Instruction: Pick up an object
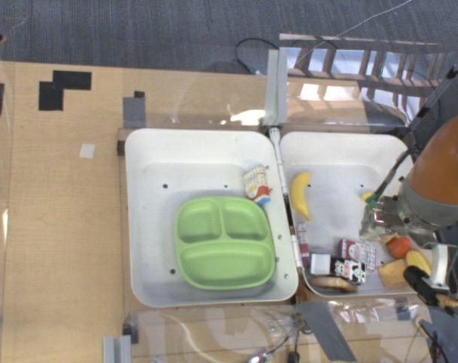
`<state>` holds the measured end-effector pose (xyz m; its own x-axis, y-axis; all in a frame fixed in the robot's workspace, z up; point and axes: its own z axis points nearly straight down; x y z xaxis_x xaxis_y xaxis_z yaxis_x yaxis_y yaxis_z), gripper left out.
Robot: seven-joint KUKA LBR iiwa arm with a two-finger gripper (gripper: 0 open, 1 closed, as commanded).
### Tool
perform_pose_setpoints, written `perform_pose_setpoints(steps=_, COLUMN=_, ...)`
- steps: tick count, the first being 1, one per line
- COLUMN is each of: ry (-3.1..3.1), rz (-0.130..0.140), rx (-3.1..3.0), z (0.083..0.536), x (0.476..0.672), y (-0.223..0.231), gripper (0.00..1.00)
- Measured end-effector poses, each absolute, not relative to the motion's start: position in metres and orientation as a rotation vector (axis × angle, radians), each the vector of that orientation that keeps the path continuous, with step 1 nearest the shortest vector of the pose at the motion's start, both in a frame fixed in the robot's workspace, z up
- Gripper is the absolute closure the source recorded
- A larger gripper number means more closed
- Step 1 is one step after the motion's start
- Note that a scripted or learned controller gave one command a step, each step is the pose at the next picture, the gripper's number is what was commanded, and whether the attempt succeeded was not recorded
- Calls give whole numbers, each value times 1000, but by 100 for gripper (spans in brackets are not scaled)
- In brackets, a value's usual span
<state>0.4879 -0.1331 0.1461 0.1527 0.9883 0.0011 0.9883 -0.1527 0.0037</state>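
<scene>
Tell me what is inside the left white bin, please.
The left bin holds a green divided plate and, beside the plate's far right corner, a small printed packet. Whatever lies under the plate is covered.

A: Bins? 
B: Two white bins, left bin [149,203] at nine o'clock, right bin [334,153] at three.
A: Plates? 
B: One green divided plate [224,242].
A: Bananas? 
B: One clear banana [300,194], twelve o'clock of the clutter.
A: Cartons? 
B: One small carton [257,184] at the plate's one o'clock. Right-bin pile, six o'clock: several, can't count.
</scene>
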Motion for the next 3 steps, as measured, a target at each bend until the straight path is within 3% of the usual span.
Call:
perform_pose_setpoints(steps=1, ry=2572, rz=5, rx=1796, z=101, x=552, y=-140, gripper=0)
perform_pose_setpoints(steps=2, ry=2502, rz=12, rx=1883, z=89, x=646, y=-114, gripper=0)
perform_pose_setpoints(steps=3, ry=2619, rz=6, rx=1718, z=126, x=632, y=-165, gripper=0)
